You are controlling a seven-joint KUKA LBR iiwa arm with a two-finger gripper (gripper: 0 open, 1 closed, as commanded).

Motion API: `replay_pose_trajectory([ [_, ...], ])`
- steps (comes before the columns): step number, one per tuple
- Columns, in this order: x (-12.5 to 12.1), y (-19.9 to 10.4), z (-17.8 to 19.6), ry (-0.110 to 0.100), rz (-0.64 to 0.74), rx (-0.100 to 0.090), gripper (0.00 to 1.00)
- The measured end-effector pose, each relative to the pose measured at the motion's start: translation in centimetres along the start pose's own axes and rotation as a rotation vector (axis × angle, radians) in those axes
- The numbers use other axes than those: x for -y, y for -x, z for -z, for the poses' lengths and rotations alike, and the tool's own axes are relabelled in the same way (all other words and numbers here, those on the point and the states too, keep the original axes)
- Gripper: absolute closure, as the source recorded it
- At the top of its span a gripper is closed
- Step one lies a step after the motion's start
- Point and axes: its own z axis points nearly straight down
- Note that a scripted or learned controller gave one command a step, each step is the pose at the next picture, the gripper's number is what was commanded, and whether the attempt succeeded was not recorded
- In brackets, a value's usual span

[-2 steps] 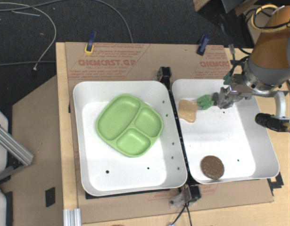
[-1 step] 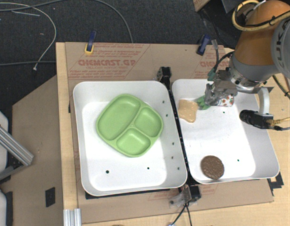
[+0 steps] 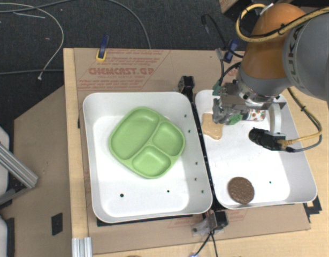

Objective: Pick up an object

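Nearest the viewer, a round brown disc lies flat near the front wall of the right bin, well apart from the arm. Left bin: a green three-compartment tray rests at its centre, flat and wide, a poor fit for a two-finger pinch. Farther back in the right bin, a tan, cream-coloured object sits against the left wall, touching or just beside the gripper, which hangs low over the back left corner; whether its pincer is spread or pressed together cannot be told, as the wrist hides the tips. Judged step: descent onto the tan object. Good practice here would be to straddle it squarely, away from the bin wall, and to close fully before lifting.
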Motion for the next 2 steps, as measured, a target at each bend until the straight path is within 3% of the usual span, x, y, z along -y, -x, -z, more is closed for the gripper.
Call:
replay_pose_trajectory([
  [2,-0.6,-10.5,-1.5,0.004,0.002,0.0,1.0],
])
